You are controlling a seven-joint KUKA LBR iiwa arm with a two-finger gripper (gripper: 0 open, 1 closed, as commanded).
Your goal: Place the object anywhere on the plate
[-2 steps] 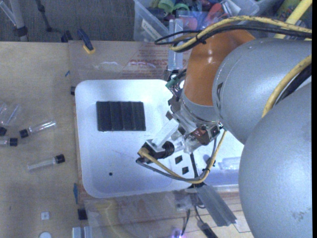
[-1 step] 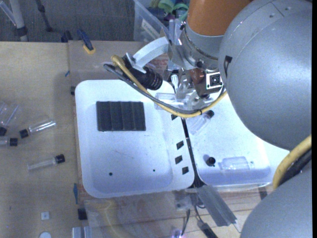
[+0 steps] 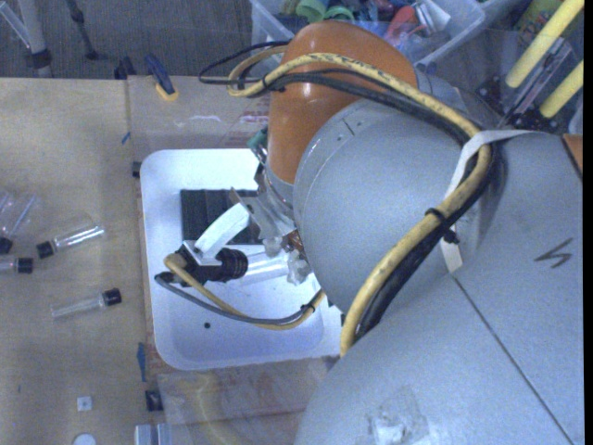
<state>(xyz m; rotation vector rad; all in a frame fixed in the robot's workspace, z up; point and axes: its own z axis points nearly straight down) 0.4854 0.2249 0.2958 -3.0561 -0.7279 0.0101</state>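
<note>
A white bin lies at the middle left, and the grey arm with its orange band covers its right part. A flat black rectangular thing lies in the far half of the bin, partly under the wrist. My gripper hangs low over the middle of the bin, just right of that black thing; the arm's bulk hides its tips. A tiny dark speck sits on the bin floor near the front.
Several clear vials with black caps lie on the wooden bench to the left. A blue clip rests beyond the bin. A clear box of colourful toys stands at the back.
</note>
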